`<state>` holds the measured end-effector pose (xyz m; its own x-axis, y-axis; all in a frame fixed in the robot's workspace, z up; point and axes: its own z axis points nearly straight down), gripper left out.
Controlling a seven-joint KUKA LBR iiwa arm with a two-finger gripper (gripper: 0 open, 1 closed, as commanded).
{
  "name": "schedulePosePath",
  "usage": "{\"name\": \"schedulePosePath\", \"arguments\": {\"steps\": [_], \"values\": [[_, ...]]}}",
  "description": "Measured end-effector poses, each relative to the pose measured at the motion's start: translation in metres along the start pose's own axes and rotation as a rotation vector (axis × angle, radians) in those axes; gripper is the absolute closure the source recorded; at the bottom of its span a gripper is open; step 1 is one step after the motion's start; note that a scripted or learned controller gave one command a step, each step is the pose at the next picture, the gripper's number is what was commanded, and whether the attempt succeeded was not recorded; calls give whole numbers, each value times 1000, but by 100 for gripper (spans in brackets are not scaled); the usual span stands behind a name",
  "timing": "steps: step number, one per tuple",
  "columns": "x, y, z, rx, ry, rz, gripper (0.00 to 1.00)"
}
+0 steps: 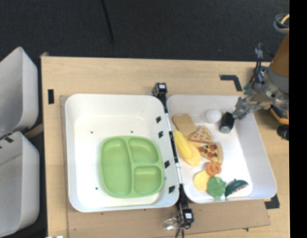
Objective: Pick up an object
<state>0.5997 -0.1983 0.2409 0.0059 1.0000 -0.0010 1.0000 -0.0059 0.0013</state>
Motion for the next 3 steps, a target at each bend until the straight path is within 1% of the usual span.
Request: {"name": "schedulePosePath", "arguments": {"steps": [1,2,3], "values": [[57,-10,10,4,2,-12,100],[105,-15,19,5,2,-12,100],[158,-35,9,3,3,-13,100]]}}
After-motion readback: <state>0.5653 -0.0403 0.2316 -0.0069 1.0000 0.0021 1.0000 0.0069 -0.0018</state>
